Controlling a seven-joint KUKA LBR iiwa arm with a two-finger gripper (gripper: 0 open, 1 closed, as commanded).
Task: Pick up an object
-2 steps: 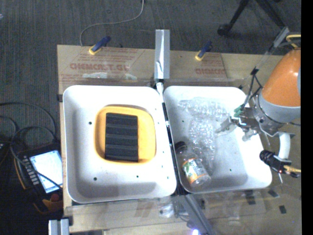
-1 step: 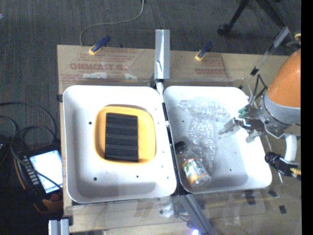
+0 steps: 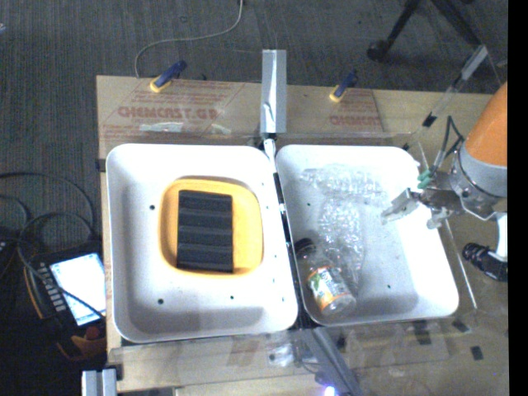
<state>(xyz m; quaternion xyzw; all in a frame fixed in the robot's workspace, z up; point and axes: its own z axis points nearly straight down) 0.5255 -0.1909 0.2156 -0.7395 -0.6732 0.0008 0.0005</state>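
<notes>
Gripper point(image 3: 411, 213) at the end of the grey arm point(image 3: 483, 184) with its orange band: hung over the right part of the right bin point(image 3: 437, 299), reached in from the right. Stood open, fingers spread apart, one finger point(image 3: 396, 205) pointed left toward the bin's middle, the other toward the near side. Held nothing; showed only bare bin floor between the fingers. Below and to its left, in the same bin, lay a heap of crumpled clear plastic point(image 3: 342, 209), stretched from the far side down toward the near side. Came close to the left fingertip at its upper right edge; impossible to tell whether touched. At the heap's near end lay a small bottle point(image 3: 327, 283) on its side, black cap toward the bins' shared edge, orange and green label turned up, partly tucked under the plastic. In the left bin point(image 3: 132, 304), well apart from the gripper, sat a yellow tray point(image 3: 169, 221) with a black ribbed block point(image 3: 205, 231) resting in it. Under both bins, a brown board point(image 3: 124, 110) with red lettering, pinned at the far edge by two clamps point(image 3: 167, 75) with blue handles. Between the bins at the far side, stood a metal post point(image 3: 273, 89). On the floor at the left, glowed a tablet point(image 3: 78, 283) beside black cables.
</notes>
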